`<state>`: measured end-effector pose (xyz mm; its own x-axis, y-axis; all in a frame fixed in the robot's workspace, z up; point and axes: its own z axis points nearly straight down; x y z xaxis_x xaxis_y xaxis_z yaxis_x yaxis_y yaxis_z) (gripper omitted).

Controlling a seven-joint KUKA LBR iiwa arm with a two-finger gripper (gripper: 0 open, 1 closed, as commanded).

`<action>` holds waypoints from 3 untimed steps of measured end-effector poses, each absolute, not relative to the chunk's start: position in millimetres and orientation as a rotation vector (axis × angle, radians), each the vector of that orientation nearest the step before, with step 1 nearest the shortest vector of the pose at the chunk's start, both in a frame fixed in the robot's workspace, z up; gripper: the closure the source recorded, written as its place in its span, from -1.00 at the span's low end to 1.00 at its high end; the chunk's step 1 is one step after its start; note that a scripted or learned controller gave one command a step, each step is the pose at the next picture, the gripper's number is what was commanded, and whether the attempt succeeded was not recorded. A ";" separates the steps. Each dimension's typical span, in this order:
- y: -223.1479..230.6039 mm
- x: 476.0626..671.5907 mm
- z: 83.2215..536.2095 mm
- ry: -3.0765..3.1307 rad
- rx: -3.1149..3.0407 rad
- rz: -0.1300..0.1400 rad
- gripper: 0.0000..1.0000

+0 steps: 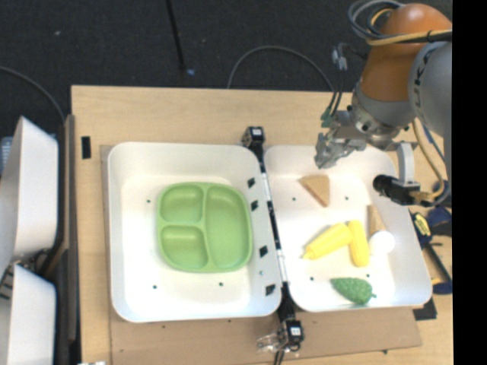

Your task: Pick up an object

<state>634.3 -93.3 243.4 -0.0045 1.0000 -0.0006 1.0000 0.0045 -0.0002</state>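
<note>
The gripper (332, 152) hovered over the far edge of the right bin (403, 280), just above the tan wedge (316, 188); whether it was wide or narrow could not be told, and nothing showed in its grasp. The wedge, two yellow corn cobs (339, 242) and a green leafy piece (352, 290) lay in the bin, so the pick looked undone.

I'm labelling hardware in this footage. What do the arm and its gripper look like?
The arm has smooth grey rounded casing with a glossy orange band above the wrist. Dark and pale cables loop beside the band. The gripper is a small grey metal assembly with thin wires running to it.
</note>
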 end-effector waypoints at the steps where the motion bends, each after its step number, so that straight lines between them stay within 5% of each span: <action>1: -43.3 648.8 253.1 2.227 2.213 0.004 1.00; 3: 55.0 669.8 234.1 2.226 2.214 0.002 1.00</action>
